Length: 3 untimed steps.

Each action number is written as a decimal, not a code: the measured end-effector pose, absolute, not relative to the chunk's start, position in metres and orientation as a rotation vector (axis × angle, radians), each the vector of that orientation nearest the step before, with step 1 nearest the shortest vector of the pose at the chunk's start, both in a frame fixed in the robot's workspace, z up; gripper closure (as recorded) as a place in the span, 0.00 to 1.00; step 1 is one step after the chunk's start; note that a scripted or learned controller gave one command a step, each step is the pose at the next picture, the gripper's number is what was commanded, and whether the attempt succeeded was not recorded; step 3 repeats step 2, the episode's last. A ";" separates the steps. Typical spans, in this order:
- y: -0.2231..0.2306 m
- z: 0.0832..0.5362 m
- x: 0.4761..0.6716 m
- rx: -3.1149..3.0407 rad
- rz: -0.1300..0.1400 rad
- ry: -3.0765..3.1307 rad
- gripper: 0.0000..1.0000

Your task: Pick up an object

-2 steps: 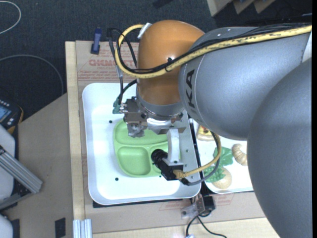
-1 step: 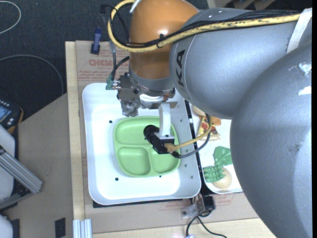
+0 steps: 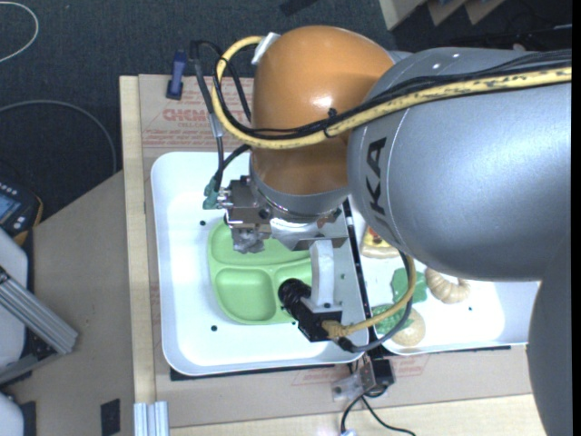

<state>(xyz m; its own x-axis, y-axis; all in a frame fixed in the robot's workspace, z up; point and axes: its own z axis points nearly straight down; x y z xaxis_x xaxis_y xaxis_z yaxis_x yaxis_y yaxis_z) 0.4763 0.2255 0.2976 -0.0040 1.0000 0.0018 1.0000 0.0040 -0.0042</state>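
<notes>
the gripper (image 3: pixel 250 232) hangs low over the white bin on the view's left (image 3: pixel 172 271), just above the back edge of a green tray (image 3: pixel 243 291) with compartments, which lies in the middle of that bin. this tray seems to be the thing to pick up. the orange wrist (image 3: pixel 313 107) and the big grey arm (image 3: pixel 463 171) cover most of the place of contact, so i cannot tell if the gripper is spread or closed, or if it has hold of anything. the main risk, i think, is the tray's shape: it is wide, flat and smooth, so the gripper can take it only by a thin rim or a dividing wall. if it comes down a little to one side, it may press on the flat floor and close on nothing, or push the tray along the bin. if it holds only one edge, the tray may tilt and slip out when lifted. in the other bin (image 3: pixel 481 327) a beige thing (image 3: pixel 447 287) and a small green piece (image 3: pixel 400 282) lie half under the arm, and a wide swing could perhaps disturb them.
</notes>
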 end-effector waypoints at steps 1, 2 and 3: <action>0.225 0.306 0.479 -2.217 0.003 -2.223 1.00; 0.224 0.492 0.530 -2.226 -0.032 -2.229 1.00; 0.224 0.492 0.530 -2.226 -0.032 -2.229 1.00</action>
